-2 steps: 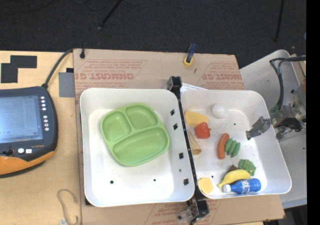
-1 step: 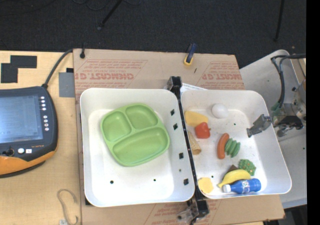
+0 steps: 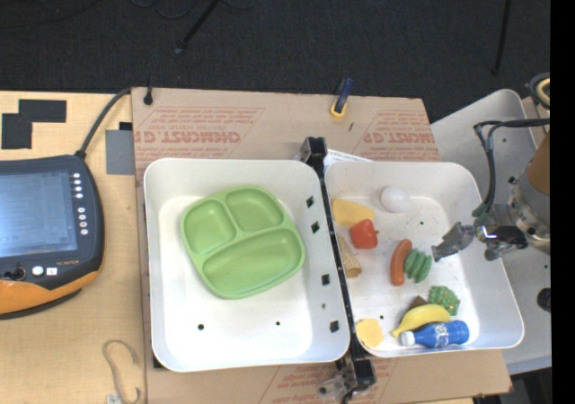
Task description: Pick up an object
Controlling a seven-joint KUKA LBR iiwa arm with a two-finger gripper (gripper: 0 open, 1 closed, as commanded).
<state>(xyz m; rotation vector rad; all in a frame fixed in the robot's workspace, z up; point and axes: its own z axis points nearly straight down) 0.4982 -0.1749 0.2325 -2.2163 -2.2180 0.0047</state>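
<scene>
A: Where's the gripper (image 3: 454, 242)?

B: Over the right bin's (image 3: 485, 191) right side, low, w/ nothing between its tips. Spread or pressed together? Can't tell, too small.

A: Targets?

B: All toy food in that bin, bunched centre-left, so any reach from the right edge crosses bare floor first. Nearest: green veg (image 3: 417, 264) beside the sausage (image 3: 399, 262). Banana (image 3: 424, 315) and bottle (image 3: 437, 335) touch at the front, prob awkward.

A: Left bin (image 3: 171, 303)?

B: Just the green tray (image 3: 243, 241), too wide to grip.
</scene>
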